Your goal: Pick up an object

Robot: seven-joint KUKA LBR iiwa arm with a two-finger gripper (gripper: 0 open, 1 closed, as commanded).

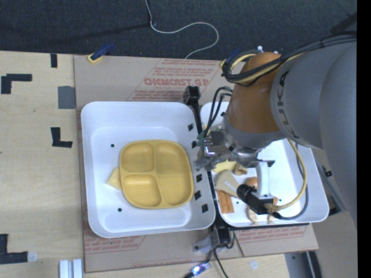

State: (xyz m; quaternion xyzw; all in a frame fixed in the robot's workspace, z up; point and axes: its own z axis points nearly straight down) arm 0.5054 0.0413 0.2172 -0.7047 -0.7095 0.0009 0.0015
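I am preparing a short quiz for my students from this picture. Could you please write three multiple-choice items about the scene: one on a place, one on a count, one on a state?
1. Where does the yellow plate lie?
A. in the left bin
B. in the right bin
C. on the cardboard

2. How many compartments does the yellow plate have?
A. two
B. three
C. five

3. How does the yellow plate lie?
A. upside down
B. standing on its edge
C. flat, open side up

Answers:
1 A: the plate rests inside the left bin, while the arm hangs over the right bin.
2 B: raised ridges split it into three hollows.
3 C: the hollows face the camera and its rim lies level.
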